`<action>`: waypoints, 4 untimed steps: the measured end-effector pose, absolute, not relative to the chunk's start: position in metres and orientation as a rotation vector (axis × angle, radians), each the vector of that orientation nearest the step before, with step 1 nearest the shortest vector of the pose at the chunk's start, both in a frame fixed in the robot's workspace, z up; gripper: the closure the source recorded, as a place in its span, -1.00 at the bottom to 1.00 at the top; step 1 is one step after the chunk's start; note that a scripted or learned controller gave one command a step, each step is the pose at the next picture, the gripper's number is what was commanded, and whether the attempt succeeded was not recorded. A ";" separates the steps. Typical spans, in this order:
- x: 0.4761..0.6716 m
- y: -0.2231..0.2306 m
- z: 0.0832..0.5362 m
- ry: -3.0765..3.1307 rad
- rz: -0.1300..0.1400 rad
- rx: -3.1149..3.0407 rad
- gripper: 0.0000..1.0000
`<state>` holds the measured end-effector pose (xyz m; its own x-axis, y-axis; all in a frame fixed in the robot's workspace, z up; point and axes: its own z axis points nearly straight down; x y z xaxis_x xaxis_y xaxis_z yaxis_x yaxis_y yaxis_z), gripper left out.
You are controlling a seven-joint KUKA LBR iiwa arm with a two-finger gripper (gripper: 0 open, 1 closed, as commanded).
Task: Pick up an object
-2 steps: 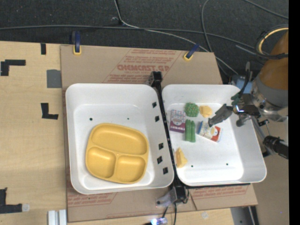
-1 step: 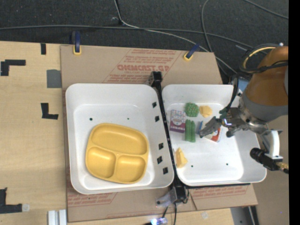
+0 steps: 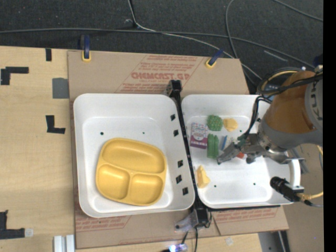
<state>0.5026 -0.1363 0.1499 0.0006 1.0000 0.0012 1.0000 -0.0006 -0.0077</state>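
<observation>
Bins sit side by side: a yellow tray fills the left bin, toys scatter the right bin. Farther in, the gripper hovers beside a green block (fingers slightly parted, holding nothing). The pick is not yet made.

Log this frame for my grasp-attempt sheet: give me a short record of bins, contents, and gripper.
left bin: holds a yellow divided tray
right bin: holds a green block, a green round piece, a small yellow piece, a pink-and-white packet, a yellow wedge
gripper: low over the right bin, beside the green block
held object: none seen between the fingers
</observation>
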 end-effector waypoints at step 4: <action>0.488 -0.123 0.229 -2.225 -0.003 -2.223 1.00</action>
<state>0.4877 -0.1229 0.2288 -0.0012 1.0000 -0.0010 1.0000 0.0012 0.0038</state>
